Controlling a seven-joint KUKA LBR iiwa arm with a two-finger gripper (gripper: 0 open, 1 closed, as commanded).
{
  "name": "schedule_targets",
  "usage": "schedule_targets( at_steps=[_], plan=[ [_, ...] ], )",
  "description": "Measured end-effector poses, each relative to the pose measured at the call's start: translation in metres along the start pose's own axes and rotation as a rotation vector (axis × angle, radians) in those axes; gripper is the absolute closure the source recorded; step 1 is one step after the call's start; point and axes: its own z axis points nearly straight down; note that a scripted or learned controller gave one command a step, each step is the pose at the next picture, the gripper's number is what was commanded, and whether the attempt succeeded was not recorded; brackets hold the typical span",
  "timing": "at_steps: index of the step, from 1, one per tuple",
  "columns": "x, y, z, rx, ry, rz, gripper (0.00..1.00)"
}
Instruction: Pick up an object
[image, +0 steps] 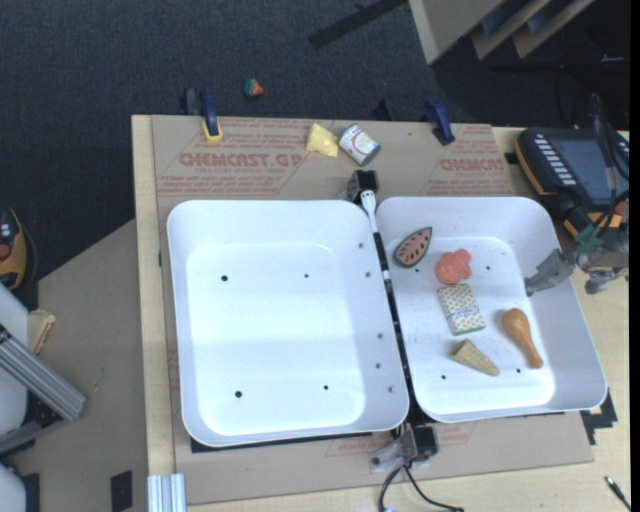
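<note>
The right bin (560, 390) holds several toy foods. A watermelon slice (412, 246) lies at its back left, with a red lumpy piece (453, 266) beside it. A patterned block (461, 308) sits mid-bin, a tan wedge (474, 357) in front of it, and an orange-brown drumstick (522, 335) to the right. My gripper (545, 273) shows as a grey part reaching in over the bin's right wall, right of the red piece and behind the drumstick. Nothing is visibly held in it.
The left bin (190, 330) stands next to the right one. On the cardboard behind the bins lie a yellow piece (322, 141) and a small white can (359, 144). Blue clamps (209, 112) grip the board's back edge. A black and orange pendant (566, 160) rests at the back right.
</note>
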Motion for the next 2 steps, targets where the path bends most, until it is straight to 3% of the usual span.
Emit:
schedule_targets(
  at_steps=[1, 2],
  plan=[
    [0.068, 0.048, 0.124, 0.006, 0.005, -0.007, 0.0],
    [0.09, 0.074, 0.177, 0.004, 0.002, -0.003, 0.0]
  ],
)
